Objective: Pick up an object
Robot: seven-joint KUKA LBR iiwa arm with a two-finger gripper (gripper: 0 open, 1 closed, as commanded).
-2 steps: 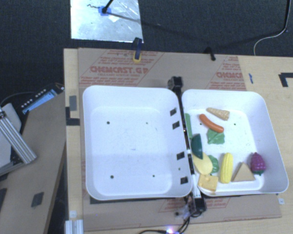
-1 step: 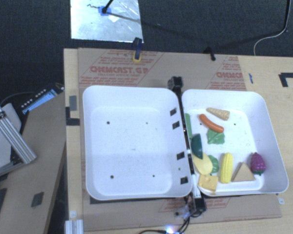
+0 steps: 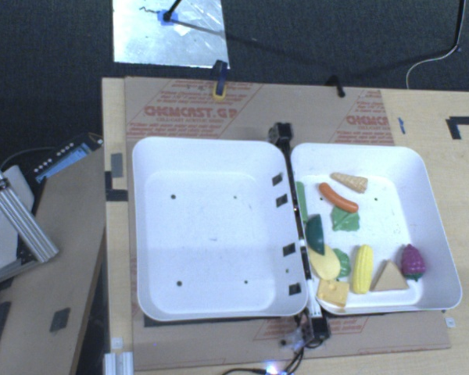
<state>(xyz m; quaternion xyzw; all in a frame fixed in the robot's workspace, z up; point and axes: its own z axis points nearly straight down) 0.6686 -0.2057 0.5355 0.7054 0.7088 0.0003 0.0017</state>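
Observation:
The right bin [image 3: 422, 180] holds several toy foods. An ice-cream cone [image 3: 350, 181] lies at the top, an orange sausage [image 3: 338, 197] just below it, and a green leaf piece [image 3: 345, 220] under that. A dark green piece [image 3: 314, 232] rests along the left wall. Lower down are a pale yellow piece [image 3: 324, 264], a yellow corn cob [image 3: 362, 268], a tan wedge [image 3: 388, 277], a cheese block [image 3: 333, 292] and purple grapes [image 3: 412, 261].
The left bin [image 3: 211, 229] adjoins the right one, joined by black clips [image 3: 285, 201]. Both rest on a cardboard sheet [image 3: 187, 109]. A shiny metal plate [image 3: 170, 20] lies at the back, and an aluminium frame [image 3: 16, 217] stands at the left.

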